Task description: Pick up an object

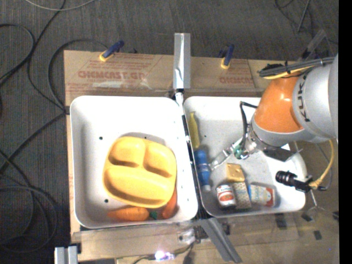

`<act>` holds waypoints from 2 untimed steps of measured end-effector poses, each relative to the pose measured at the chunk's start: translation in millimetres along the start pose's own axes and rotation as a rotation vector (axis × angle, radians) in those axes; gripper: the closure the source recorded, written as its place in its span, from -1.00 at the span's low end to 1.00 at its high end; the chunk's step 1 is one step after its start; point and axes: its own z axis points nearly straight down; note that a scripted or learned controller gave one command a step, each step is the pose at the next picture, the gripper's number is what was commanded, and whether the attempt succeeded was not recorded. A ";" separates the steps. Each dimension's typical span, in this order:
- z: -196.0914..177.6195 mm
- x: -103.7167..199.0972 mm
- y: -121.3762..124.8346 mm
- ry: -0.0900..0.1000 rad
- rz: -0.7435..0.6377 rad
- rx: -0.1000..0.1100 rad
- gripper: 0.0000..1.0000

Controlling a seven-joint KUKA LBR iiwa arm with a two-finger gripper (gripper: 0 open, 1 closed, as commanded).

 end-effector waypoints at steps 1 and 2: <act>19.5 -22.3 -25.4 0.003 0.256 -0.007 -1.00; 9.4 -22.8 -23.0 0.002 0.254 -0.010 1.00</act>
